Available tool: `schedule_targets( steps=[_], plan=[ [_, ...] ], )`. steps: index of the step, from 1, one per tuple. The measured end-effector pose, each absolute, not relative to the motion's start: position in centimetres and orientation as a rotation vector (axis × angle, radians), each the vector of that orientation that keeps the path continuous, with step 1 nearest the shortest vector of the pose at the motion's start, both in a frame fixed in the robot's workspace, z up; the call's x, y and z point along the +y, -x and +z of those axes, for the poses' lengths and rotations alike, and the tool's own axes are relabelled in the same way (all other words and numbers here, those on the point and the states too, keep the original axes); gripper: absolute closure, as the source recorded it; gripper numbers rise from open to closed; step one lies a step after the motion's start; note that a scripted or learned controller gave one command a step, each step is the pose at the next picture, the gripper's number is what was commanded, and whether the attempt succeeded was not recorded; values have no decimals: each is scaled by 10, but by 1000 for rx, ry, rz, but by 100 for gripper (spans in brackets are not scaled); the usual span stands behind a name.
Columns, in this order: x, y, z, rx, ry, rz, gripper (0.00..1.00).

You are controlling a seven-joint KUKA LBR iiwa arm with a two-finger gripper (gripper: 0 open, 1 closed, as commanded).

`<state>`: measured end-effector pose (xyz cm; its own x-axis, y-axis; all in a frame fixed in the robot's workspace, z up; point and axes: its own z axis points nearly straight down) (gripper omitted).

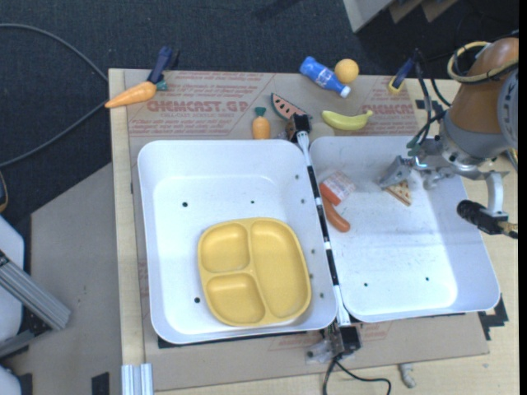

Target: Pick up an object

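My gripper hangs low over the back right part of the right bin, its two grey fingers spread open. A small tan pizza-slice toy lies on the bin floor just under and in front of the fingertips, not between them. An orange-red sausage lies by the bin's left wall, with a clear plastic piece beside it. The grey arm with its orange band reaches in from the right.
The left bin holds a yellow divided plate. On the bench behind the bins lie a carrot, a small orange toy, a watermelon slice, a blue bottle, an orange ball and a banana.
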<state>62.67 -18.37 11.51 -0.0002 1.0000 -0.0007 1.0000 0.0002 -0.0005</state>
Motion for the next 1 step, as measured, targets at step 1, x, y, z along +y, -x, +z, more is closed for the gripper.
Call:
schedule_targets(
  steps=[1],
  plan=[
    [-164,-641,84,2223,-2221,0,0]
  ],
)
